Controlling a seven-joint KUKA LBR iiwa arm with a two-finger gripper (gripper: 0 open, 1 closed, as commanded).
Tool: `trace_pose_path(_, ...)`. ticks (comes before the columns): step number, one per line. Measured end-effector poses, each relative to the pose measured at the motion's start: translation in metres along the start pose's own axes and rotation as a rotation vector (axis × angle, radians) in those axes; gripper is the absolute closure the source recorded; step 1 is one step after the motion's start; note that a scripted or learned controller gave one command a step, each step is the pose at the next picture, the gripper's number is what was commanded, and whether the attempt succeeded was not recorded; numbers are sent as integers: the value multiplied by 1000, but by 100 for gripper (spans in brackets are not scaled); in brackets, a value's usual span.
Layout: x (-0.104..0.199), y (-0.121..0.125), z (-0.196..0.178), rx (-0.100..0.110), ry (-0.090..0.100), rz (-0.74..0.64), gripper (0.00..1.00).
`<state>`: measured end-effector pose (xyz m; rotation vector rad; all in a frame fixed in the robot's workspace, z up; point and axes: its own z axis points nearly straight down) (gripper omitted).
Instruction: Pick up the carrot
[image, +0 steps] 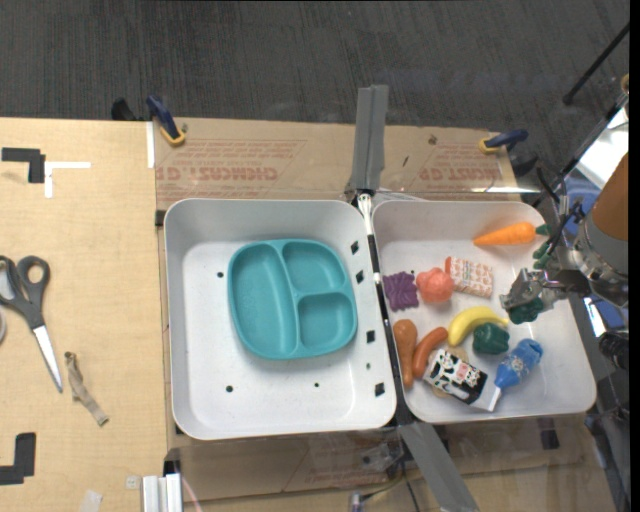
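The carrot (507, 235), orange with a green top, lies at the back right of the right bin (420, 222), pointing left. My gripper (527, 296) hovers over the right side of that bin, in front of the carrot and apart from it, just above a dark green toy (491, 339). Nothing shows between its fingers.
The right bin also holds a purple grape bunch (401, 290), a peach-coloured fruit (435, 285), a patterned packet (470, 276), a banana (472, 322), two sausages (405, 340), a milk carton (459, 378) and a blue bottle (517, 364). A teal divided plate (290, 297) sits in the left bin. Scissors (32, 305) lie far left.
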<state>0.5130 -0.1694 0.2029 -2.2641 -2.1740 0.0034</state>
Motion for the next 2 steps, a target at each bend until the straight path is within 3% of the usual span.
trace_pose_path(1,-47,-12,-44,-2,-1,112,100)
trace_pose_path(2,5,13,-87,-2,-1,36,100)
